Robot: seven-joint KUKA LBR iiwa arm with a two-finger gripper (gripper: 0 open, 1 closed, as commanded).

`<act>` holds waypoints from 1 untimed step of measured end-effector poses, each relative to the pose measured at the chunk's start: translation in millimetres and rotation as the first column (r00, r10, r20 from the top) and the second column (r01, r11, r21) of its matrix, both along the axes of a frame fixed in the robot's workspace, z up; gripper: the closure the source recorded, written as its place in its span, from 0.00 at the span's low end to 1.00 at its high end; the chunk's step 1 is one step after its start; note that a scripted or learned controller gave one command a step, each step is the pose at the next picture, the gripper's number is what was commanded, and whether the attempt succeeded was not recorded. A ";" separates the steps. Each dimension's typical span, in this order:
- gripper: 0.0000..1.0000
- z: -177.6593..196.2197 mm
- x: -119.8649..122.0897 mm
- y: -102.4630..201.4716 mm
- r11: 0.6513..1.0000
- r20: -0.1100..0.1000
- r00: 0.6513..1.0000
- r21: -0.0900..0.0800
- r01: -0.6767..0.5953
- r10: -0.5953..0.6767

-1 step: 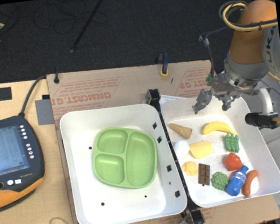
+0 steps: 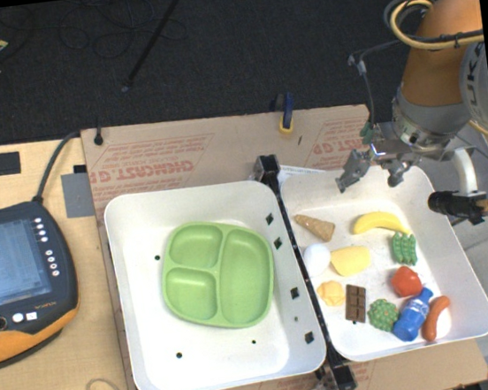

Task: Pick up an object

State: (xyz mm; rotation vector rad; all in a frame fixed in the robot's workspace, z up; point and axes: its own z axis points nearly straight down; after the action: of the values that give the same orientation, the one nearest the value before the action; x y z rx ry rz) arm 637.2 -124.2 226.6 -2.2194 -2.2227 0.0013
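Below the empty, parted jaws (image 2: 371,169) lies a banana (image 2: 380,222), well apart.

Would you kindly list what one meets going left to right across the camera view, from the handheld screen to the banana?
Handheld screen → green divided plate → white egg → yellow block → banana.

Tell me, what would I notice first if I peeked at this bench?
Probably the big green plate lying in the left bin. Next, the colourful pile of toy food in the right bin, like the banana and the tomato. Above that bin's far edge hangs the gripper, fingers spread with nothing between them.
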 end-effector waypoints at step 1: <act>0.00 -54.7 6.8 -5.1 1.000 -0.006 1.000 0.001 0.000 0.000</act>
State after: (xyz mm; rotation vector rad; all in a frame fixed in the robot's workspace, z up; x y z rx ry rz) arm 644.0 -129.3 171.8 -2.2160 -2.2197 0.0071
